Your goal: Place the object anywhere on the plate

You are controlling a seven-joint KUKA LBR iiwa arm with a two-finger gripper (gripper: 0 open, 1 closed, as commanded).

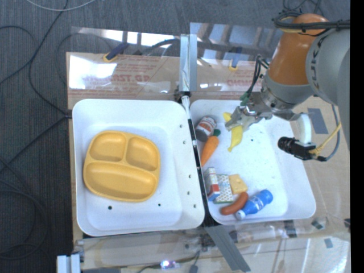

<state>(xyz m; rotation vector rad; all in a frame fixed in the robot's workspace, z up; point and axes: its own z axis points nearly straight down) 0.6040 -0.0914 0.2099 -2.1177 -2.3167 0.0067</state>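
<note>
A yellow plate (pixel 121 165) with three compartments lies in the left bin (pixel 170 129), and nothing rests on it. Over the upper part of the right bin (pixel 296 175), my gripper (pixel 241 118) is shut on a yellow toy banana (pixel 234 136). The banana's stem end pokes out to the left of the fingers and its long end hangs down toward the bin floor. The gripper and banana are well to the right of the plate, across the wall between the bins.
The right bin holds a brown and grey item (pixel 205 126), an orange carrot (pixel 209 149), a small red and white can (pixel 213 182), a cracker-like block (pixel 231 185), a sausage (pixel 234 204) and a blue bottle (pixel 256 202). A black cable end (pixel 293 146) hangs at the right.
</note>
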